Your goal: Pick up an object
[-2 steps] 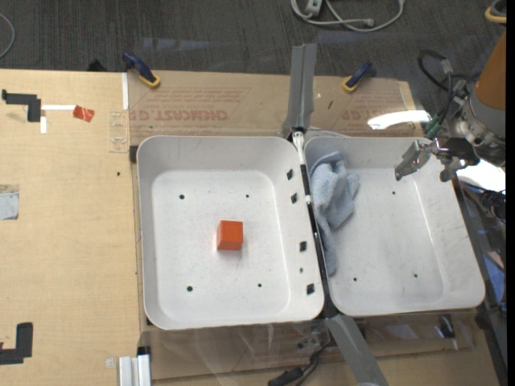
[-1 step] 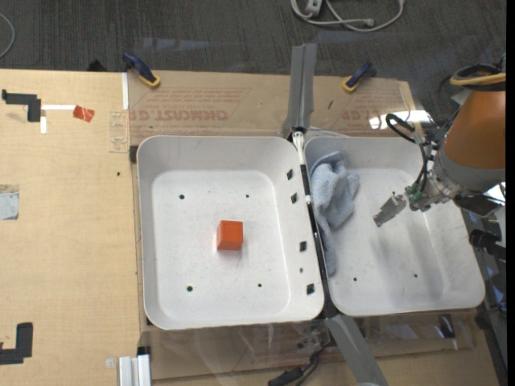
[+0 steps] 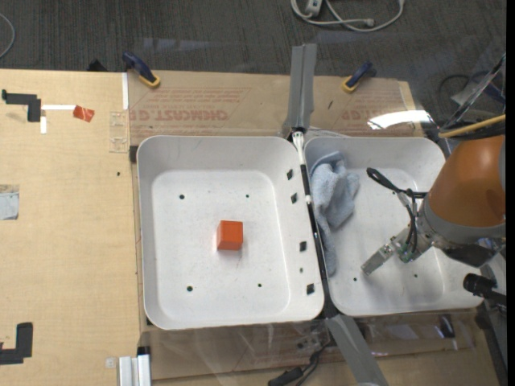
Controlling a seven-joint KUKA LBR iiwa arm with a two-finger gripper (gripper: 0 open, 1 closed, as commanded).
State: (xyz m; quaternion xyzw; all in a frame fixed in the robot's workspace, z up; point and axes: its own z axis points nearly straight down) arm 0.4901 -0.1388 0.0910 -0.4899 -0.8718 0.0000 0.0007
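Hovering low over the floor of the right bin (image 3: 362,292), my gripper (image 3: 385,257) points down and away from my wrist, and nothing sits between its tips. How wide it stands I cannot tell from this slant, so I will not count on it either way.

Two things are on offer. Nearest is the grey-blue cloth (image 3: 334,190), crumpled against the wall the two bins share, up and to one side of my tips and in the same bin as I am. Farther off, past that wall, the orange block (image 3: 230,236) sits alone near the middle of the left bin (image 3: 153,215), well apart from me and clear of all the walls.

I judge that I am about to choose and close in. For the cloth, I should come down on the tallest fold, not the flat edge, and stay off the dividing wall so a tip does not catch the rim. For the block, I must lift clear of the wall first, travel over, then square my tips across two opposite faces and descend straight. The block is the cleaner grasp; the cloth is closer but may slip out as a thin pinch. Either way I should check before lifting.
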